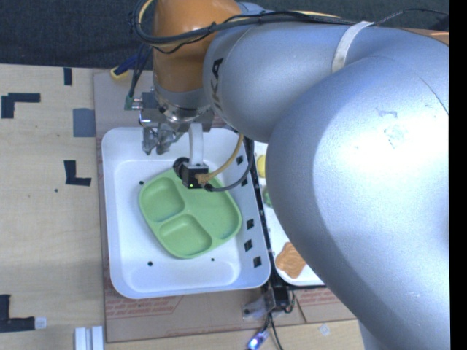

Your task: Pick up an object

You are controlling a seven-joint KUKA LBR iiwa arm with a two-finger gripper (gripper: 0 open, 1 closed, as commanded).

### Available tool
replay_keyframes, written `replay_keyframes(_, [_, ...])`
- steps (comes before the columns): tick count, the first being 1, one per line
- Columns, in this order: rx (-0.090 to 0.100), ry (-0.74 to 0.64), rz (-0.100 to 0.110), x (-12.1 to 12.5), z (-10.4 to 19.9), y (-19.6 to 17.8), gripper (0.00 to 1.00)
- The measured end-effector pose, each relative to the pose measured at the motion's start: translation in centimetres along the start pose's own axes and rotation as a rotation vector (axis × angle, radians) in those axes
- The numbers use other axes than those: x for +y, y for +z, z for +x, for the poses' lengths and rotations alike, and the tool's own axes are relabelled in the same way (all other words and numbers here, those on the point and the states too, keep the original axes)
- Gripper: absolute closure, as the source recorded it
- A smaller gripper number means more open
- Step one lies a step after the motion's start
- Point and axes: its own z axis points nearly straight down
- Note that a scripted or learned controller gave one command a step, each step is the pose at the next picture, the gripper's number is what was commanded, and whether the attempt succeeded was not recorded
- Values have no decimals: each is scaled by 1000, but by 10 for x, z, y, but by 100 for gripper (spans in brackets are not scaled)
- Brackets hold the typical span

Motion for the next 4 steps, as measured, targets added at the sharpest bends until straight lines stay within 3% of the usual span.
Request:
replay_keyframes(1, [4, 6, -15, 12, -96, -82, 100])
replay_keyframes(2, [7, -5, -7, -40, -70, -105, 100])
replay_keyframes(3, [3, -2, 4, -80, -73, -22, 100])
replay_keyframes(4, [14, -9, -25, -123, -33, -225, 100])
